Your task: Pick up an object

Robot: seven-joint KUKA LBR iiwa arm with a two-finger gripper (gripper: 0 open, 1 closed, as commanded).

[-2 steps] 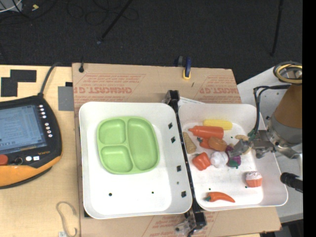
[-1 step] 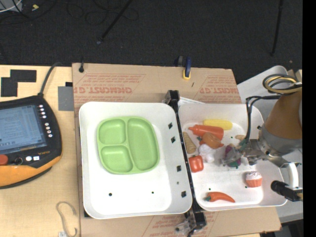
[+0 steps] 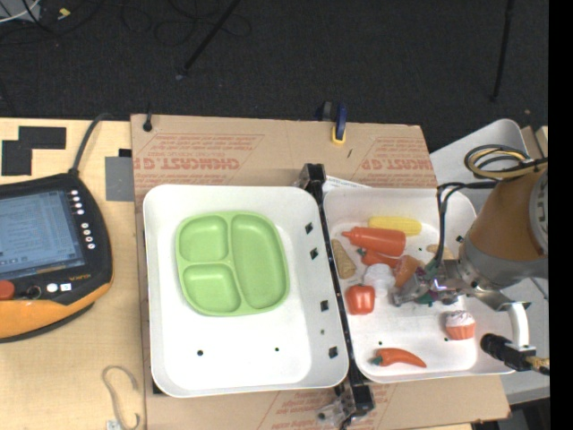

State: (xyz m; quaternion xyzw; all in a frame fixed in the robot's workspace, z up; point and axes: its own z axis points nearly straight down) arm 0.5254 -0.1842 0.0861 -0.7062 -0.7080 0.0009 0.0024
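On the counter [image 3: 107, 330] two shallow white bins sit side by side on brown cardboard [image 3: 242, 155]. The left bin [image 3: 233, 348] carries a green divided plate [image 3: 233, 262] with three compartments. The right bin [image 3: 421, 334] holds toy food: a yellow corn cob [image 3: 395, 226] near its far side, a long red-orange pepper [image 3: 376, 238] just in front of the corn, a tan bread-like piece [image 3: 344, 256] by the left wall, a small red bell pepper [image 3: 360, 299], a slim red chili [image 3: 399, 358] near the front edge, and a red-and-white cupcake-like piece [image 3: 459, 326]. From the right, the grey arm [image 3: 506, 231] reaches low into this bin, and its pincer [image 3: 414, 290] hangs just right of the bell pepper, beside an orange piece [image 3: 407, 269]. Whether the pincer is open or closed cannot be made out. A handheld control pendant [image 3: 45, 253] rests at the counter's left edge.
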